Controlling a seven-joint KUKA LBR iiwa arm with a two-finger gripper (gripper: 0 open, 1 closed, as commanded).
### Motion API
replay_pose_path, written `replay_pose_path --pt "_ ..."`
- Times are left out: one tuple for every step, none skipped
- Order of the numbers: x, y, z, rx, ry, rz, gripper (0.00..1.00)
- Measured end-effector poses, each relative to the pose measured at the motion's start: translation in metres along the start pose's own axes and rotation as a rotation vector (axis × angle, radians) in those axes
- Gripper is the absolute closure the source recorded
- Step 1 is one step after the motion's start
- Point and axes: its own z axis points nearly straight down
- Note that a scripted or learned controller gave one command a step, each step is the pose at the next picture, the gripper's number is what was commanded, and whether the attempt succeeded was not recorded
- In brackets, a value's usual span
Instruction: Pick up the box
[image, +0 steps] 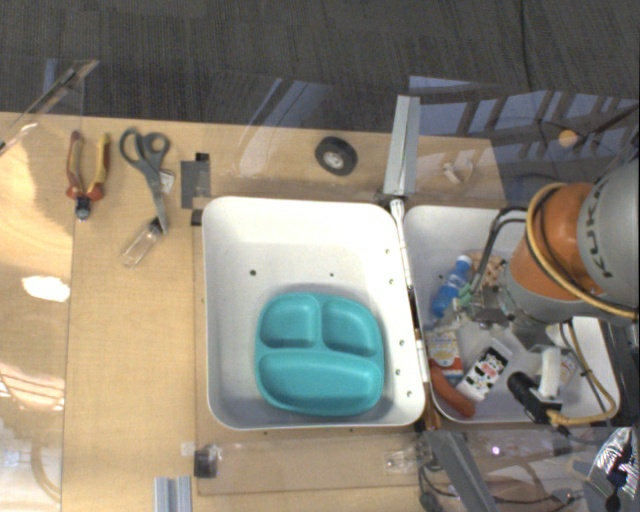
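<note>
Hovering over the right bin (590, 345), nothing lifted yet.
Your box (487, 371) lies on the bin floor below the arm (560, 250); whether the claw grips anything, you cannot tell.

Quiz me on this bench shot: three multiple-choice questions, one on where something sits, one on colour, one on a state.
1. Where is the divided tray?
A. left bin
B. right bin
C. on the bench

2. What colour is that tray?
A. red
B. teal
C. yellow

3. How do the scissors on the bench lie?
A. hanging from a hook
B. standing upright in a cup
C. flat, handles away from the camera

Answers: 1 A, it rests inside the left bin. 2 B, its whole surface is teal. 3 C, they lie flat beside the pliers.
</note>
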Motion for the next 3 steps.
replay_pose_path --pt "0.013 0.026 0.018 0.024 0.013 -0.192 0.00" --pt "0.004 0.089 0.023 0.031 0.016 -0.216 0.00" --pt "-0.007 0.152 0.028 0.038 0.019 -0.272 0.00"
